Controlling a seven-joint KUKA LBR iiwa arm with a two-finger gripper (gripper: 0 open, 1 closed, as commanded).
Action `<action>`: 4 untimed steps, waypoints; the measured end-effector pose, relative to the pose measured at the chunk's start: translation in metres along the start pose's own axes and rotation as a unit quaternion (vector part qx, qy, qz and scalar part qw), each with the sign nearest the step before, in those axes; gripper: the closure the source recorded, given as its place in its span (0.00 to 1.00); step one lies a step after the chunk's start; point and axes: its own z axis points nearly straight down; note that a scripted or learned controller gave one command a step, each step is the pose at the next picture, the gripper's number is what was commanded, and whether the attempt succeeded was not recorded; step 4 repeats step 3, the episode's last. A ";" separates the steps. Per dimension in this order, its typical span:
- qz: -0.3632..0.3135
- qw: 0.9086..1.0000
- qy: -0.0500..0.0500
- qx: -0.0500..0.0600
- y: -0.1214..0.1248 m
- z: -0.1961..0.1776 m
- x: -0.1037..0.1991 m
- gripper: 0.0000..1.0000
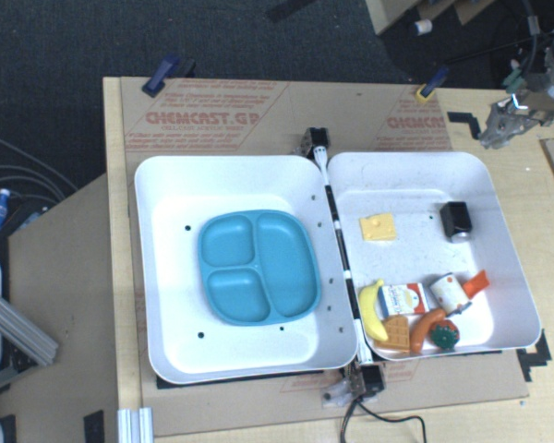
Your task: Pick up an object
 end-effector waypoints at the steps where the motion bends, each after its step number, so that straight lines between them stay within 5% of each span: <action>1: 0.000 1.000 0.000 -0.001 0.000 -0.008 0.000 1.00; 2: 0.000 1.000 0.001 0.002 -0.001 0.017 0.000 1.00; 4: 0.000 1.000 0.000 -0.001 0.000 0.001 0.000 1.00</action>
